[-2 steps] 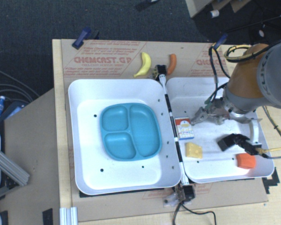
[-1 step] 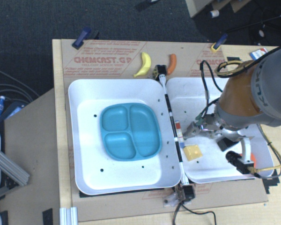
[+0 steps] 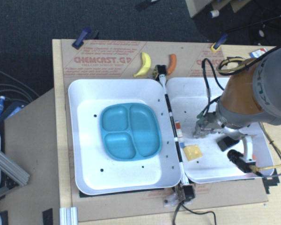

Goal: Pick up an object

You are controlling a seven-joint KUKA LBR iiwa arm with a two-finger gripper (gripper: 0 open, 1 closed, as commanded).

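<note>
The pale yellow block [image 3: 192, 152] lies flat on the right bin [image 3: 210, 172] floor near the divider, apparently light and soft, best pinched across opposite edges; the gripper [image 3: 202, 128] hangs just above it, grip state indeterminable.

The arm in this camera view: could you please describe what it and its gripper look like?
The arm is bulky and rounded, with a grey shell and a broad orange band above the wrist. Black cables loop along its side. The gripper at its end is a small, dark grey metallic assembly.
</note>
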